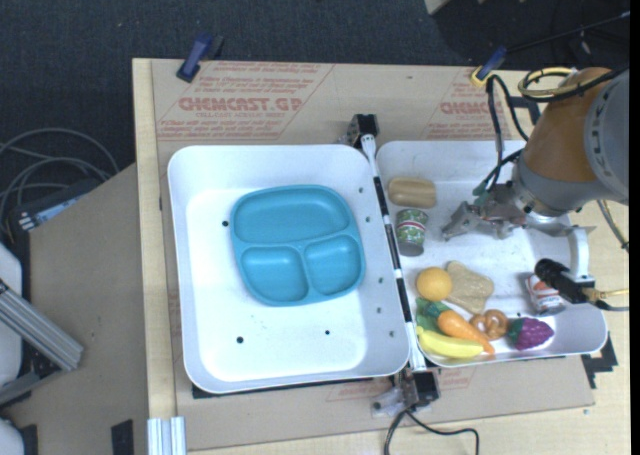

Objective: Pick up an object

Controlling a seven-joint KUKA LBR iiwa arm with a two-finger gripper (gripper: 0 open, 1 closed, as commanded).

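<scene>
I see a blue divided tray (296,243) in the left bin (200,183); right bin (440,158) has a bread roll (412,192), small can (411,231), orange (434,284), cracker (470,288), carrot (460,326), banana (448,346), pretzel (493,322), grapes (531,333); gripper (462,223) hovers beside the can, fingers spread, gripping nothing.

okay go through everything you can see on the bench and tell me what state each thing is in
Blue tray: flat in the left bin, compartments bare.
Small can: upright, right bin.
Bread roll: lying by the divider.
Banana: lying at the near wall.
Pincer: low over the right bin, nothing visibly held.
</scene>
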